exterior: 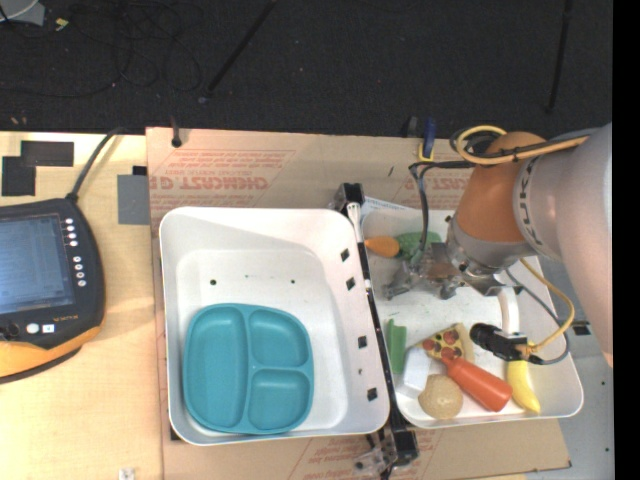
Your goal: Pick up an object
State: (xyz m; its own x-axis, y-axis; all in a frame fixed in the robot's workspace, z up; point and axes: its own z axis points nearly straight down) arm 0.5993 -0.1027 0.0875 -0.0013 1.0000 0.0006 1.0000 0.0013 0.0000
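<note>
One claw (425, 280) low in right bin (560, 400) | grip unclear | wrist hides bin's back

Red printing ran along the far edge of the cardboard sheet (230, 173) under the bins, upside down and mirrored. Its letters could not be read with certainty. More red print near the sheet's front edge was too small to read.

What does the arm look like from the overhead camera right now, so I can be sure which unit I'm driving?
A thick grey arm with a rounded orange band above the wrist. Yellow and black cables loop over the band's top, and another yellow cable trails along its lower side. The gripper is dark, greyish metal.
</note>
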